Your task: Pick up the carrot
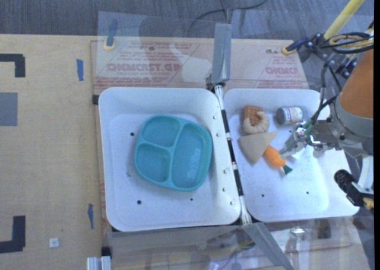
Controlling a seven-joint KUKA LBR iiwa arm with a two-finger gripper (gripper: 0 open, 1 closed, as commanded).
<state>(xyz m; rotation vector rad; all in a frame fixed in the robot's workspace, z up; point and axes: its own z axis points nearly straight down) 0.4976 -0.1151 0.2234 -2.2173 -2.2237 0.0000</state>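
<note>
Carrot [274, 157] lies in the right bin [309, 194], just left of and below the gripper [295, 143], apparently untouched. Whether that gripper is spread or pressed together, I cannot tell.

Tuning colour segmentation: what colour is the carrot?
Orange body with a green tip; the carrot shows best in the camera view, right bin.

The small orange toy carrot with a dark green stub of leaves [276, 158] lies flat on the floor of the right-hand white bin, a little left of that bin's middle. It is set at a slant, its orange body pointing up and to the left and its green end down and to the right. Its upper orange end touches or slightly overlaps the lower right edge of a tan wedge-shaped piece beside it.
</note>
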